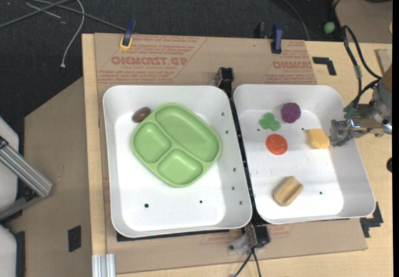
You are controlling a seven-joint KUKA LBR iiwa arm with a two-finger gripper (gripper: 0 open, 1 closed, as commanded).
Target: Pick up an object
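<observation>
The right bin [330, 204] holds a purple ball-like piece [290, 111], a small green piece [269, 122], a red-orange round piece [276, 143], a yellow block [318, 138] and a tan bread-like roll [287, 190]. My gripper [338, 130] sits at the bin's right side, just right of the yellow block, and appears apart from it. Nothing shows between its fingers.
The left bin [124, 207] carries a green three-compartment plate [176, 143] and a small brown piece [142, 114] at its upper left. Clamps [128, 32] hold the cardboard base at the back. Cables run at the far right.
</observation>
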